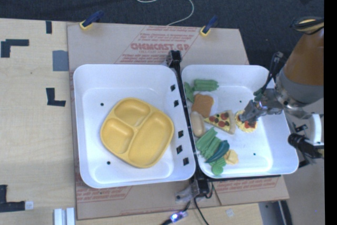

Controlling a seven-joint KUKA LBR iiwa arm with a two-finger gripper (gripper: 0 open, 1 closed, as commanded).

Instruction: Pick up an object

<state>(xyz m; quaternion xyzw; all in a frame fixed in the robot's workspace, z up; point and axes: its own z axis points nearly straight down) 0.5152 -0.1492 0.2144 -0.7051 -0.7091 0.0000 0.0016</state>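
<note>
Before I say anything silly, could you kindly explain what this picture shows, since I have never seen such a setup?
One camera looks down at a slant on a bench. The grey and orange robot arm reaches in from the right; its gripper sits over a small yellow and red toy food piece. Whether it holds that, I cannot tell. The left white bin holds a yellow divided plate. The right white bin holds toy food: a pizza slice, a hot dog bun and green vegetables.

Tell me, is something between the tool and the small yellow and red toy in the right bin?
Nothing visible stands between them. The tool is directly at the yellow and red toy, near the right bin's right side. The pizza slice lies beside it, to the left, not in the way.
</note>
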